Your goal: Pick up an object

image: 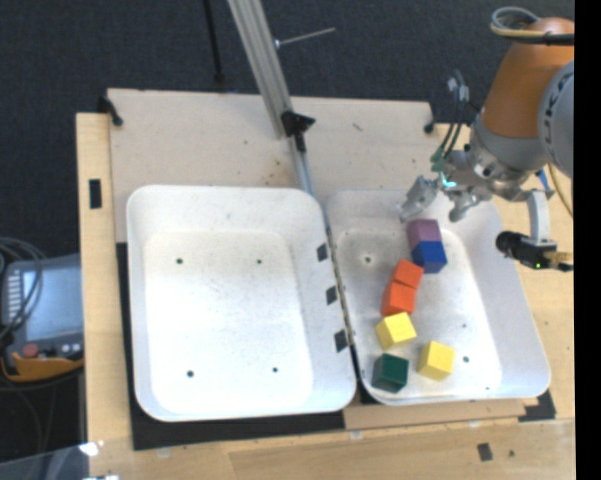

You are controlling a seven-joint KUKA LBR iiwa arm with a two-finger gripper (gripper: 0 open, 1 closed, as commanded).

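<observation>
Several small cubes lie in the right bin [500, 328]: a purple cube [424, 233] touching a blue cube [431, 256], two orange cubes [403, 285] stacked close together, a yellow cube [396, 328], a second yellow cube [436, 359] and a dark green cube [390, 371]. My gripper [440, 204] hangs over the bin's far end, just above and behind the purple cube. Its two grey fingers [417, 199] are spread apart with nothing between them.
The left bin [230, 298] sits beside the right one, with black clips along the shared rim. A slanted aluminium rail [265, 63] rises from the back of the bench. A control pendant [40, 313] and cables lie off the left edge.
</observation>
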